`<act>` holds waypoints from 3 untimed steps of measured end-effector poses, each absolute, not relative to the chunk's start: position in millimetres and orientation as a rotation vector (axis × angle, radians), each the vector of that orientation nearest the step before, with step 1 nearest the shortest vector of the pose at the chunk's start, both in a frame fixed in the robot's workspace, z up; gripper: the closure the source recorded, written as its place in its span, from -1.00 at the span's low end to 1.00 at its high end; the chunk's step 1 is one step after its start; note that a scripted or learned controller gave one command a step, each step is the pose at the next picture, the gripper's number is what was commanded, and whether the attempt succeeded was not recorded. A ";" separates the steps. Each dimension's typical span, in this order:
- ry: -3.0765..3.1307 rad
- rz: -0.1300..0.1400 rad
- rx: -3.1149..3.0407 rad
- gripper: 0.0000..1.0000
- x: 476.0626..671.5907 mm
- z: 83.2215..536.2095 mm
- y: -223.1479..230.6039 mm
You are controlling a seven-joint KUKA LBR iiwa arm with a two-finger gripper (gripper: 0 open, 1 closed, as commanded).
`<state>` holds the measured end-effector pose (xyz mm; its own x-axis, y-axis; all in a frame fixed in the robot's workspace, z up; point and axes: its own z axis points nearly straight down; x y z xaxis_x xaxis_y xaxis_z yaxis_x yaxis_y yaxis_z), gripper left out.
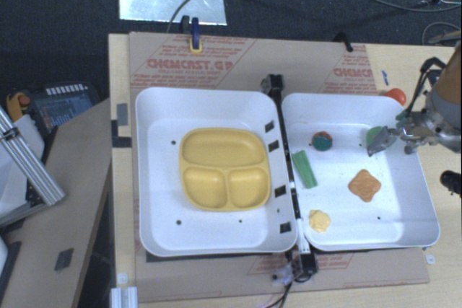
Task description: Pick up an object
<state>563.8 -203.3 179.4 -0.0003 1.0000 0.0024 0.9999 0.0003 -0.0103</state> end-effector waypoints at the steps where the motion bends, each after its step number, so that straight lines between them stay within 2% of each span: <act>1: -2.226 -0.001 -2.218 -1.00 567.1 186.0 -202.9; 3: -2.222 0.001 -2.219 -1.00 562.4 91.2 -200.1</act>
